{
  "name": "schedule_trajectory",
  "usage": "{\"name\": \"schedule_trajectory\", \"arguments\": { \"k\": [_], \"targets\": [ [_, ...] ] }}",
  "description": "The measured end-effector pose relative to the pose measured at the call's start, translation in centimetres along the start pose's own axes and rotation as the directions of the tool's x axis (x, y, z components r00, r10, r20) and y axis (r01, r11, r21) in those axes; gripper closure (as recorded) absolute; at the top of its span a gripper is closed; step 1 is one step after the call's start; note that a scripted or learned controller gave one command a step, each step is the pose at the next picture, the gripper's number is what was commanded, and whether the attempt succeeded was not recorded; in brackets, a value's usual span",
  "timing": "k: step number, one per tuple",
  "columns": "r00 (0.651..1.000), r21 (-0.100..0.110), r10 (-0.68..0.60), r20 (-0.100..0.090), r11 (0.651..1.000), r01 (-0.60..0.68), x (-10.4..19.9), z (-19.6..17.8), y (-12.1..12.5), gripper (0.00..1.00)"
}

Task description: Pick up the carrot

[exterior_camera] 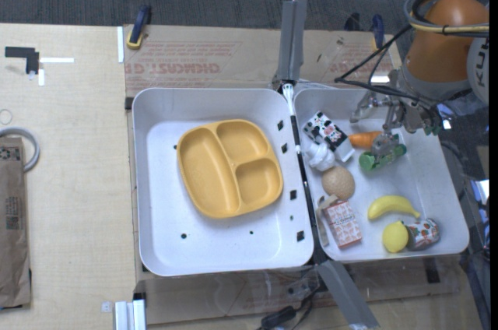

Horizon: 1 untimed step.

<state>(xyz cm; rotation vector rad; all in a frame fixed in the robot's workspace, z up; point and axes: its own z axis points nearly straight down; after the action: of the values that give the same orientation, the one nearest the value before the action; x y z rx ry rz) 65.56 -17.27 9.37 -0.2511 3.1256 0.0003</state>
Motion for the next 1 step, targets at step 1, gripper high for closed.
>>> {"name": "schedule_trajectory", "arguments": {
  "k": [1],
  "targets": [
    [0.998,0.001,-0.060,0.002,0.998,0.060,0.26,-8.43,-4.97,0.00]
  ]
}}
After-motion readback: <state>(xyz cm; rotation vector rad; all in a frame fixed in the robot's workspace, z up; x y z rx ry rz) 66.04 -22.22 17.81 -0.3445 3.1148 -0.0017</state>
